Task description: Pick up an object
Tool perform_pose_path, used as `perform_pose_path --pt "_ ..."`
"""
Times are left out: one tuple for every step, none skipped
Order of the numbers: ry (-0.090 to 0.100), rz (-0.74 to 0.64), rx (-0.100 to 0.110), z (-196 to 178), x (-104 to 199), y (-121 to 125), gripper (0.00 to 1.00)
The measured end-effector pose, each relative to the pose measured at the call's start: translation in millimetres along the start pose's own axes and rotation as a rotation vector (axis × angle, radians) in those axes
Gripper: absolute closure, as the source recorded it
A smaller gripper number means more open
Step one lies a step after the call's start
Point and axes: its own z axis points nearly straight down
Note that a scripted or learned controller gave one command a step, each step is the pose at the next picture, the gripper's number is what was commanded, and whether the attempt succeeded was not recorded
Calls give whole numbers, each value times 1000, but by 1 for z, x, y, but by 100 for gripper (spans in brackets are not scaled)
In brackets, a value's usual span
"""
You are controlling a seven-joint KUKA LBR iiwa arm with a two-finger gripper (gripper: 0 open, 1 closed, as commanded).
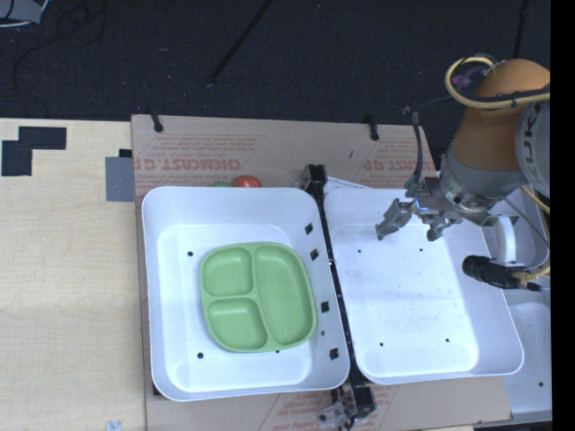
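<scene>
Light-green plastic divided plate [258, 296], rounded-rectangle w/ 3 compartments: 2 smaller on its left half, 1 long on the right. Lies flat, right side up, slightly rotated, approx. centre of left white bin [171, 241], clear of bin walls.

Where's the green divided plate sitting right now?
The green divided plate lies flat in the middle of the left bin, across the centre divider from the pincer, which hangs over the right bin.
</scene>
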Motion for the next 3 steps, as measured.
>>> perform_pose_path --pt "-1 -2 -13 -7 0 3 0" --pt "-1 -2 -10 36 5 2 0" --pt "-1 -1 -9 82 7 7 0"
